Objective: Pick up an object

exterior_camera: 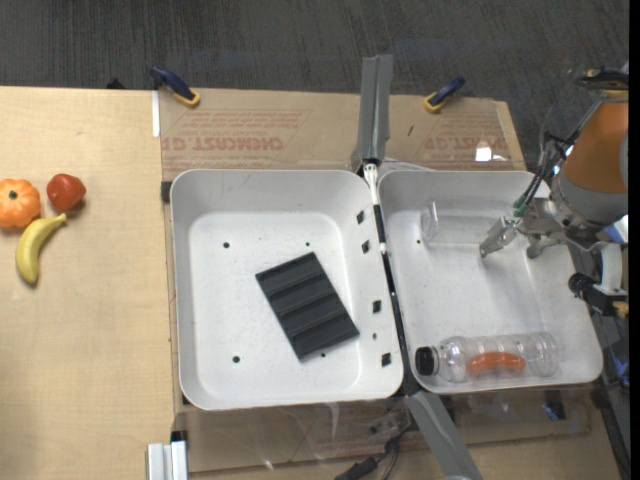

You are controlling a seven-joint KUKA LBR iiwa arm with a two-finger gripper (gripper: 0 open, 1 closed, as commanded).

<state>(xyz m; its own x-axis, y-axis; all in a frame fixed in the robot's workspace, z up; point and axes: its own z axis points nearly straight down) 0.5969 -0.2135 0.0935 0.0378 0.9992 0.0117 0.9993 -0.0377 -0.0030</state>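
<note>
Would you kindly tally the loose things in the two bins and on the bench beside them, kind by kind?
Black ridged slab, in the left bin: 1
Clear plastic bottle, in the right bin: 1
Clear plastic piece, in the right bin: 1
Fruit on the bench: 3 (orange one, red one, banana)
Total: 6

The robot arm (600, 163) has a rounded orange band above a grey wrist section. Below it sits a metallic silver gripper (518, 240) with two slim, pale grey fingers (495, 240). A thin green cable and a dark one run along the wrist, and black fittings sit beside the grey housing.
</note>
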